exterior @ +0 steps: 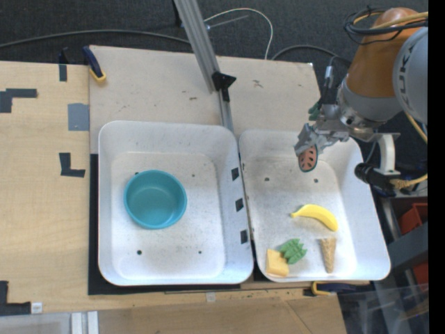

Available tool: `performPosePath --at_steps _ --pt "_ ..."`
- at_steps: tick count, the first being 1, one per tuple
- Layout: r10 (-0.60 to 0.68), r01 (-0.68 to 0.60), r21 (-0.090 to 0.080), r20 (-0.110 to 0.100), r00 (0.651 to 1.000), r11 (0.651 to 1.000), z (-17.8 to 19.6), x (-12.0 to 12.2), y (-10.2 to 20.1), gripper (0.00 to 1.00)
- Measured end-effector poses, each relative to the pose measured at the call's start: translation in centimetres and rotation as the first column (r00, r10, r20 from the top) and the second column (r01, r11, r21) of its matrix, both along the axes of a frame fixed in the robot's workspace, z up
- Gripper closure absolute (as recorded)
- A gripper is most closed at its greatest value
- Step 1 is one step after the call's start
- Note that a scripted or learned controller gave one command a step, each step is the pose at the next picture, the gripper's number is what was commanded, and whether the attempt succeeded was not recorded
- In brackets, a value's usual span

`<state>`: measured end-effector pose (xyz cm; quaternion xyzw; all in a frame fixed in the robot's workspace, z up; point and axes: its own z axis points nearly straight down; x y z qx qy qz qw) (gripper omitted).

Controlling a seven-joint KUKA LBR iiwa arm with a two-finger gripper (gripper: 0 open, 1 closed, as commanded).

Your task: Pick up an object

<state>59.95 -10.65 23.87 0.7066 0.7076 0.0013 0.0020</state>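
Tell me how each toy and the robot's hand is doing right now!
end effector: shut on the watermelon slice, above the right bin
watermelon slice: held, lifted
banana: lying flat
ice cream cone: lying on its side
green toy: resting beside cheese wedge
blue bowl: upright in left bin

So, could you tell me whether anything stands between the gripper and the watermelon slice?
Nothing visible does. The watermelon slice already sits between the fingers of the gripper, above the right bin. The banana lies well below it in the view.
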Motion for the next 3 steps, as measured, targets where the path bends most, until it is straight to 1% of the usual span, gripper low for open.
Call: performPosePath --at_steps 1,2,3 --pt "0.006 -0.006 0.003 -0.006 1.0 1.0 -0.2 -0.3 6.2 1.0" --pt "0.006 -0.006 0.003 -0.006 1.0 1.0 0.5 0.2 11.6 1.0" --pt "0.005 -0.005 0.002 -0.008 1.0 1.0 -0.3 -0.3 17.1 1.0"
